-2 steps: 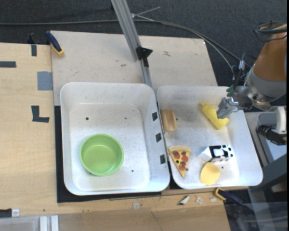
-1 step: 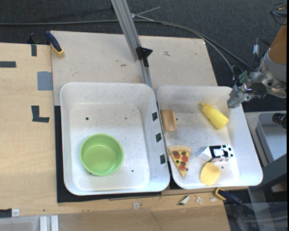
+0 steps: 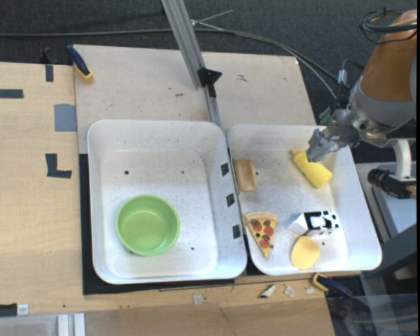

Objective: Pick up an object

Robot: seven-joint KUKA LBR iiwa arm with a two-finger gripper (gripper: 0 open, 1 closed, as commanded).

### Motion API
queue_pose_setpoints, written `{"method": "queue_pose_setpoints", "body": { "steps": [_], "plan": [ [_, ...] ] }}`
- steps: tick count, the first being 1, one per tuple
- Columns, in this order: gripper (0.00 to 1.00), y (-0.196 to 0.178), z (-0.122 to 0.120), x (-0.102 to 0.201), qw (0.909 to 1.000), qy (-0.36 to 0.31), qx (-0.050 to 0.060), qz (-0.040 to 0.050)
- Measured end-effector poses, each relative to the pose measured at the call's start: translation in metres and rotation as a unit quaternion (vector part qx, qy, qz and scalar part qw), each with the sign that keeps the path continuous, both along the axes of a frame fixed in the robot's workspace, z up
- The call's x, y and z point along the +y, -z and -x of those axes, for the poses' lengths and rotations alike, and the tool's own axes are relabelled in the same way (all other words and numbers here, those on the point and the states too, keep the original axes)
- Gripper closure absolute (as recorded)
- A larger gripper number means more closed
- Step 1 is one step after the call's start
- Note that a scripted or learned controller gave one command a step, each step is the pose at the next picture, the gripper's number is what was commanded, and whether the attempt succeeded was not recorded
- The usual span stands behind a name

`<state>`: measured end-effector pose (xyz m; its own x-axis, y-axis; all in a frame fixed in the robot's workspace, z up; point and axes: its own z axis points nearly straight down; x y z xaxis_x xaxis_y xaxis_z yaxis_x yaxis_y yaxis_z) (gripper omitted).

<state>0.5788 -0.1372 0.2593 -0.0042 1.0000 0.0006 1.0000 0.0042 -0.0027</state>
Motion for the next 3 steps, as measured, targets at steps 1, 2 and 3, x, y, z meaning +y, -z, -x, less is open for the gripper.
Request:
{"method": "queue_pose_setpoints", "body": {
  "steps": [1,2,3],
  "plan": [
    [1.0,-0.002,-0.003,0.051,1.0,-0.001,0.0,-0.0011],
    [1.0,-0.001,-0.003,0.112,1.0,-0.001,0.001,-0.0009],
    [1.0,0.014,-0.004,0.17,1.0,-0.001,0.003,-0.0003]
  ]
}}
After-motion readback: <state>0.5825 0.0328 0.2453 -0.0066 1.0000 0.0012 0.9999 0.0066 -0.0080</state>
